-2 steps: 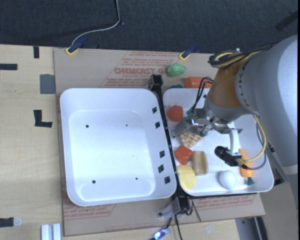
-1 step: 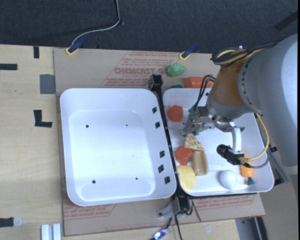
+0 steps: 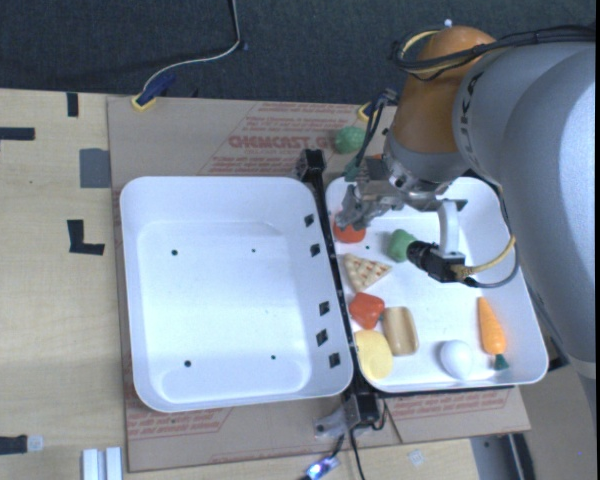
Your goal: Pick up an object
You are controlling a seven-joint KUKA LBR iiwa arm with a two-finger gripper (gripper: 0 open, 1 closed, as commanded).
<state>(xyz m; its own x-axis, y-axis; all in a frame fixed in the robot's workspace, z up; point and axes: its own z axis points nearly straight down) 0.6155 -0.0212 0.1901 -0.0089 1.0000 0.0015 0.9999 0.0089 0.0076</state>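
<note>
A light wooden desk point(image 3: 40, 298) carries a sheet of brown cardboard point(image 3: 230, 143) with two white bins on it, side by side; dark carpet point(image 3: 130, 18) lies beyond, crossed by a pale cable point(image 3: 205, 58). The left bin point(image 3: 145, 268) is bare. The right bin point(image 3: 525, 313) holds small toy foods. The end effector point(image 3: 358, 213) is low at that bin's upper left corner, just above a red piece point(image 3: 351, 233); whether it grips is unclear. A carrot point(image 3: 491, 328) lies near the right wall.
</note>
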